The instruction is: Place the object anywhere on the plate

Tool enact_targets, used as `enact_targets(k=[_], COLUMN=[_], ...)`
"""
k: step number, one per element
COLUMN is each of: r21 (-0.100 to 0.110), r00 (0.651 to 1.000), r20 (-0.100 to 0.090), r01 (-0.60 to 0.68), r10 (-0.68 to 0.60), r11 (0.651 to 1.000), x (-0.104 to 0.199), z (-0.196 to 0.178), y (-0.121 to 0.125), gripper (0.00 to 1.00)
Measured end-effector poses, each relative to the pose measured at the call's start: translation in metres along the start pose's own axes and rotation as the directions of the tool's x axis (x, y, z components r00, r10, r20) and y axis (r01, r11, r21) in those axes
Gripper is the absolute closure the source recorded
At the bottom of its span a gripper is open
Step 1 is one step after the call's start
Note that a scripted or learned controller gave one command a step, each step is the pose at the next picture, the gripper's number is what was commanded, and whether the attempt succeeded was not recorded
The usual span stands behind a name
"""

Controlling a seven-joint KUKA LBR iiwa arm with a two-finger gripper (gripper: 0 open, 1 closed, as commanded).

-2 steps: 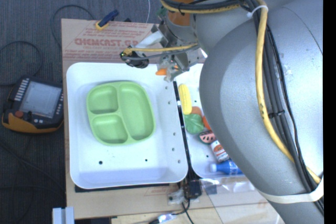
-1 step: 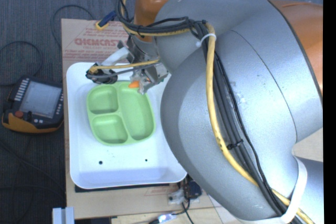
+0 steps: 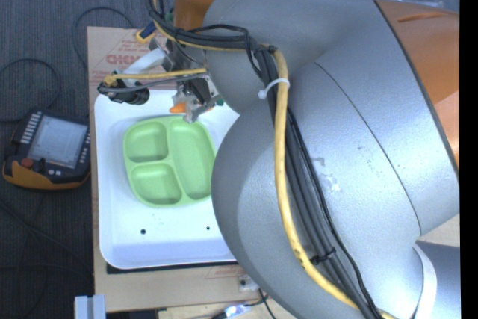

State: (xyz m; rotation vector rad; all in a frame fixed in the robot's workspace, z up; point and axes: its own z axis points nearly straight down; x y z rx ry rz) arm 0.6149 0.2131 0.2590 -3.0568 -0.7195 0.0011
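Note:
A light green plate (image 3: pixel 168 159) with three compartments lies in the white bin (image 3: pixel 119 235), toward its far side. My gripper (image 3: pixel 193 104) hangs over the plate's far rim, near the bin's back wall. A small orange object (image 3: pixel 177 109) shows right at the gripper's tip, on its left side, just above the plate's far edge. The wrist and cables hide how the object sits against the gripper. The arm's big grey body covers the bin's right part and everything to its right.
A black and yellow cable bundle (image 3: pixel 134 82) hangs over the bin's back left corner. A teach pendant (image 3: pixel 48 149) lies on the floor to the left. Brown cardboard (image 3: pixel 112 52) sticks out behind the bin.

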Motion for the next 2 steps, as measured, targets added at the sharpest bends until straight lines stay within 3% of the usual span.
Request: enact_targets(k=[1,2], r21=[-0.002,-0.002], r00=[1.000,0.999], r20=[0.005,0.013], r01=[-0.006,-0.046], r10=[0.006,0.046], r11=[1.000,0.999], x=[-0.001,-0.051], z=[0.002,0.085], y=[0.003,0.030], gripper=[0.00,0.00])
